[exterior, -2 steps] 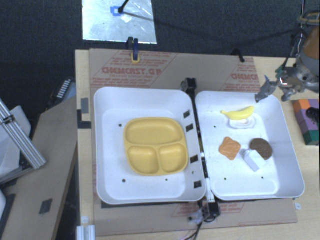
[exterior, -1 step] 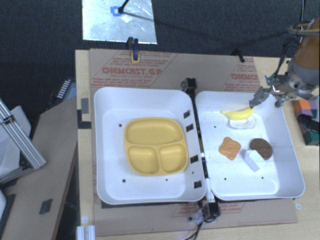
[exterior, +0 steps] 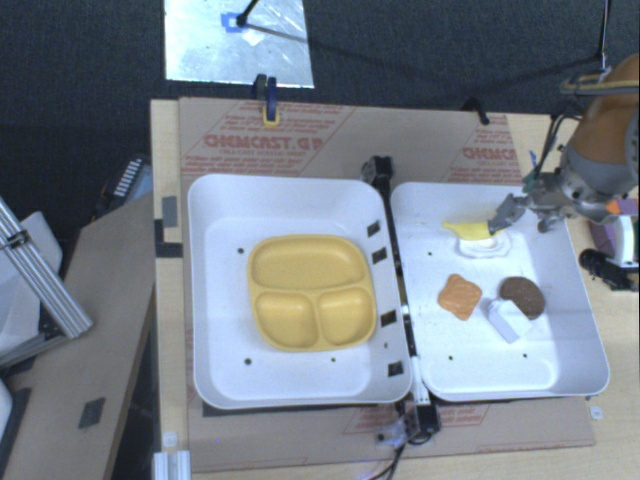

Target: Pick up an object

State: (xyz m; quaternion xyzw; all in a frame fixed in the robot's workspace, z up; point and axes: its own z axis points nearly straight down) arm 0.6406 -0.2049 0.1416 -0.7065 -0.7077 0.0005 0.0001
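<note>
Inside left bin, yellow divided tray.

This was a robotics lab: two white bins sat on a cardboard-covered bench, aluminium framing stood at the left, and cables trailed at the bottom edge.

In the right bin lie a yellow piece on a white ring, an orange cracker-like slab, a brown lump and a white block touching it.
</note>
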